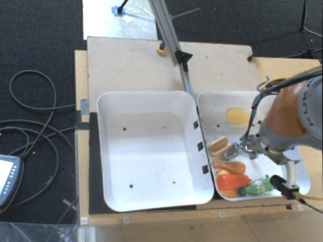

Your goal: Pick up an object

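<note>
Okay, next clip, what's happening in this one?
A grey and orange arm reaches into the right bin from the right, its gripper low among the items there. Close by lie a tan bread-like piece, an orange carrot-like piece, a red item and a green bottle. A yellow piece sits apart, further back. Nothing is visibly lifted.

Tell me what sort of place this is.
Probably a robotics lab bench set up for grasping trials. A grey and orange arm reaches over two white bins, the right one holding toy food. Cables trail over the dark carpet, near a handheld control pendant.
</note>
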Robot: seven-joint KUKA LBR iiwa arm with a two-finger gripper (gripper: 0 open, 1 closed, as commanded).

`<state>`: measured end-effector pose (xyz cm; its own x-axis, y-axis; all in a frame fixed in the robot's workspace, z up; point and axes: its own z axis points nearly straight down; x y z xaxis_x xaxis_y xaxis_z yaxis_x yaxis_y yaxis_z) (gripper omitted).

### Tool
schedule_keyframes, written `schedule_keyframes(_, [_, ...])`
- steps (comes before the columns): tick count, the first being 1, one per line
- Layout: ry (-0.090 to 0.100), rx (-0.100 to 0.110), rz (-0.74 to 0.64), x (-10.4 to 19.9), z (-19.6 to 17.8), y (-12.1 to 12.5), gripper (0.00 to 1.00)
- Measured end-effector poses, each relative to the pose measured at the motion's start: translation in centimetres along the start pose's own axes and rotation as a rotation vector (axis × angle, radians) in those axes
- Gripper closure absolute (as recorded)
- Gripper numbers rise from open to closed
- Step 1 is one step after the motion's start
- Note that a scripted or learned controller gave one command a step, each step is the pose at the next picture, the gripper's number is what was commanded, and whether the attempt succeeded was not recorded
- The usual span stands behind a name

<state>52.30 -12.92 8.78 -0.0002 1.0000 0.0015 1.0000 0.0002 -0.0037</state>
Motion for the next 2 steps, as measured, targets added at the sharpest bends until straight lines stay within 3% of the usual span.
schedule_keyframes(1, [-0.002,-0.007,0.000,-0.1,-1.4,0.2,1.00])
schedule_keyframes(2, [-0.003,-0.011,-0.006,0.6,-7.3,1.0,1.00])
